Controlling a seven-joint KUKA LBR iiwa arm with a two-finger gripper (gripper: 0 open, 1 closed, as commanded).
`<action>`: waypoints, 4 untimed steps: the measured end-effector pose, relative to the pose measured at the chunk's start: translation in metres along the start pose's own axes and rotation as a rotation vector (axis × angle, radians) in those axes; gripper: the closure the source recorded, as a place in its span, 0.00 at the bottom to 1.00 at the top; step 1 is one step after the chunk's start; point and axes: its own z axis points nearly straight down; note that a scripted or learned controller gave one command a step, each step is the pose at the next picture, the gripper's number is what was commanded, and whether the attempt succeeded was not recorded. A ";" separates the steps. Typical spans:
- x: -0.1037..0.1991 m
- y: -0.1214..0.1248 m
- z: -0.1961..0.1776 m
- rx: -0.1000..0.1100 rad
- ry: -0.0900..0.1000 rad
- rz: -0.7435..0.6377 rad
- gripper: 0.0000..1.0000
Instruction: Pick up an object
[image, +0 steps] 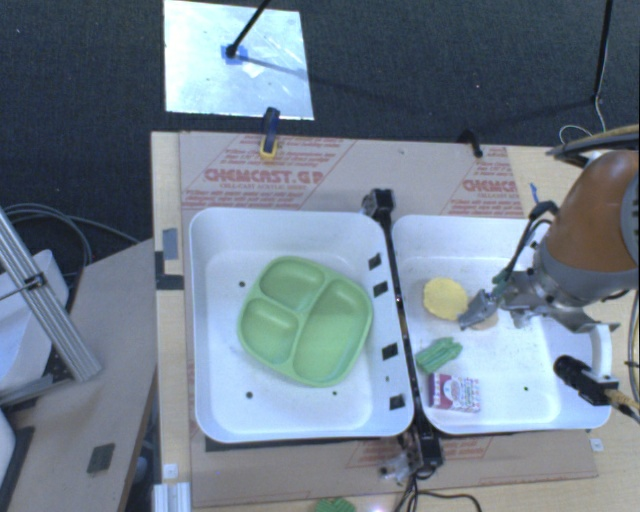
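Red carton (455, 392), green toy (438, 353), yellow disc (445, 297) beside hand (478, 313)

Matt green plastic tray (304, 320) (smooth) sits in a glossy white plastic bin (215, 300).

Both bins are plain white, the left bin (215, 330) and the right bin (520, 395). In the left one, the tray (305, 320) is pale green all over. In the right bin, the disc (444, 297) is yellow; at its 6 o'clock the small toy (438, 353) is bright green, and below that the packet (455, 392) is red and white with print too small to read. The table (330, 165) is tan with red lettering. The arm (595, 225) at 3 o'clock is orange over grey.
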 end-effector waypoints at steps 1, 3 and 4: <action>-0.028 0.083 0.076 -0.019 -0.007 -0.004 0.00; -0.082 0.143 0.026 -0.012 -0.005 0.000 0.00; -0.026 0.079 0.081 0.002 0.002 -0.001 0.00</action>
